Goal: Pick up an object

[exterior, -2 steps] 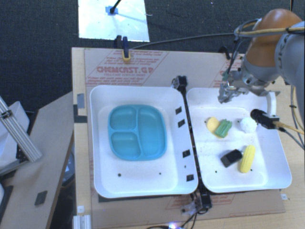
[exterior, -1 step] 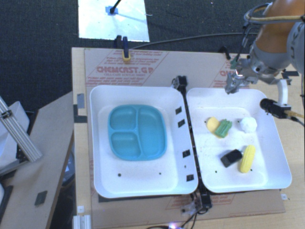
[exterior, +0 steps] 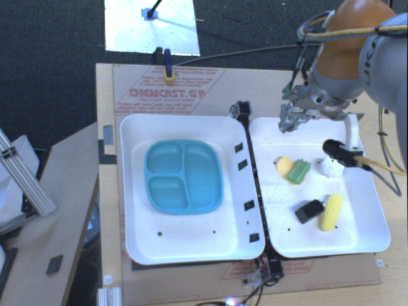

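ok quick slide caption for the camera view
Claw above right bin holding corn cob and small toys; blue divided plate in left bin.

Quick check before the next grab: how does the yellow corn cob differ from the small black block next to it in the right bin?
The corn cob is yellow and rounded; the black block is dark and boxy. The cob is longer and lies nearly along the bin's length, while the block is shorter and sits turned at an angle. The cob is nearer the bin's right wall, the block toward the middle. Both lie flat in the right bin, close together.
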Robot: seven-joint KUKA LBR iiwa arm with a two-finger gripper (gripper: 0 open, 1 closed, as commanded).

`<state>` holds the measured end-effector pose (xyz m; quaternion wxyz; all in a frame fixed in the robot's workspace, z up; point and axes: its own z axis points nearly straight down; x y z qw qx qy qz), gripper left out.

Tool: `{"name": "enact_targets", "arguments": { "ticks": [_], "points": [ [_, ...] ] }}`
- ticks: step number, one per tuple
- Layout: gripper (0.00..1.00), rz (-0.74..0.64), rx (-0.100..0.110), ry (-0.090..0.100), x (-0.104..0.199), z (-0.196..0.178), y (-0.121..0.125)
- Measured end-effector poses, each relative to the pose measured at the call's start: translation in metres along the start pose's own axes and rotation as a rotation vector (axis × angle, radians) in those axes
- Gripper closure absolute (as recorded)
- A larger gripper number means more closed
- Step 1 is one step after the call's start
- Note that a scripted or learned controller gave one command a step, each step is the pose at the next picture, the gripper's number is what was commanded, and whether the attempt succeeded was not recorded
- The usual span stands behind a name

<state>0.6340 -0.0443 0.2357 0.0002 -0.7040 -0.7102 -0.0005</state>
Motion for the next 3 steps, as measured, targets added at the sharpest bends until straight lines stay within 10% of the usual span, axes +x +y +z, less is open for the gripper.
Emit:
{"name": "enact_targets", "arguments": {
  "ticks": [3],
  "points": [
    [1.00, 0.000, 0.002, 0.001, 0.140, 0.005, -0.075]
  ]
}}
